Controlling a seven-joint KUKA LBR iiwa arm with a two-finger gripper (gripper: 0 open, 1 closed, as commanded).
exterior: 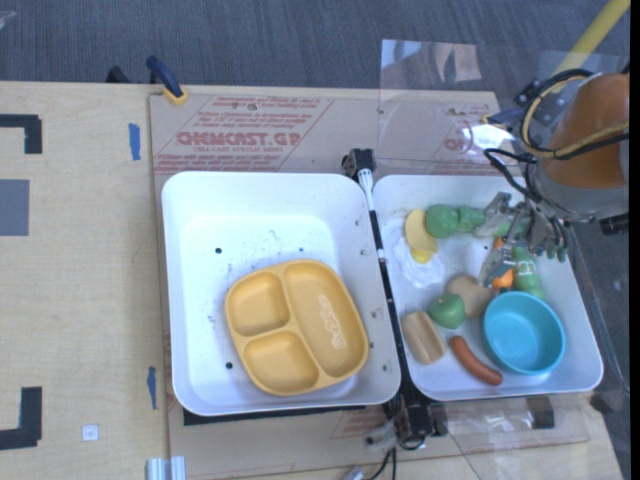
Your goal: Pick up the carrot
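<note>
Nearest the viewer, along the bottom edge: the yellow three-compartment plastic plate (pixel 293 325) sits in the left shallow white bin (pixel 200 218), tilted, with nothing in its wells.

In the right white bin (pixel 585 363), front row: a tan toy hot-dog bun (pixel 422 337), a red-orange toy sausage (pixel 475 359), and a round blue plastic bowl (pixel 523 332). Behind them lie a small green toy apple (pixel 448 310) beside a beige rounded piece (pixel 467 290), then a white-and-yellow toy fried egg (pixel 417 240) and a green leafy toy vegetable (pixel 452 219).

The two-finger gripper (pixel 508 258) is down in the right bin near its far right side. A small orange toy carrot (pixel 503 279) with a green top shows just at the fingertips, touching or nearly so. Clutter and wiring hide the fingers; I cannot tell whether they are apart or closed.

Judgement: approach done; grasp unconfirmed; lift remains. Carrot sits low in the bin.
</note>
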